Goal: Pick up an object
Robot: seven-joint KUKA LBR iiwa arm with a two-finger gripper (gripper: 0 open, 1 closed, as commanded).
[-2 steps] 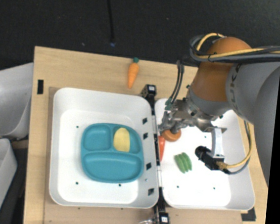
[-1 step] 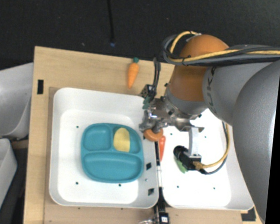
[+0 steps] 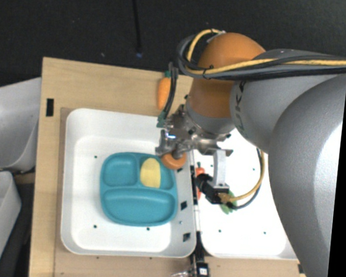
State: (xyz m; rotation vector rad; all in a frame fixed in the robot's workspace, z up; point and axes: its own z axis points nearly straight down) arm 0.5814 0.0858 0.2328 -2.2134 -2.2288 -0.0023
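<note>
The gripper (image 3: 173,148) hangs over the left bin (image 3: 78,217), at the 2 o'clock corner of the blue tray (image 3: 132,201). A small orange piece (image 3: 172,160) sits just beneath it; whether the gripper is clamped on it or not, I cannot tell. A yellow item (image 3: 151,174) lies in the tray's upper right compartment, at about 8 o'clock from the gripper. Judgement: no lift is confirmed, so the pick remains outstanding. No legible labels or writing.
</note>
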